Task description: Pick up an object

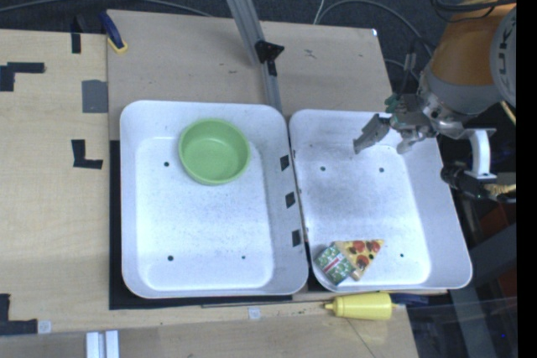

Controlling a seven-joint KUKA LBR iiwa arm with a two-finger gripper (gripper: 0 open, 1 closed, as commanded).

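Note:
A green bowl (215, 151) sits upright in the far part of the left bin (143, 264). A small flat packet printed in green, red and yellow (346, 256) lies in the near left corner of the right bin (436, 256). My gripper (386, 137) hangs over the far edge of the right bin, open, with two grey fingers spread apart and nothing between them. It is well away from the packet and to the right of the bowl.
A yellow bottle (363, 307) lies on the bench just in front of the right bin. A grey metal pole (243, 12) slants across the bench behind the bins. Cables run over the dark floor at the back.

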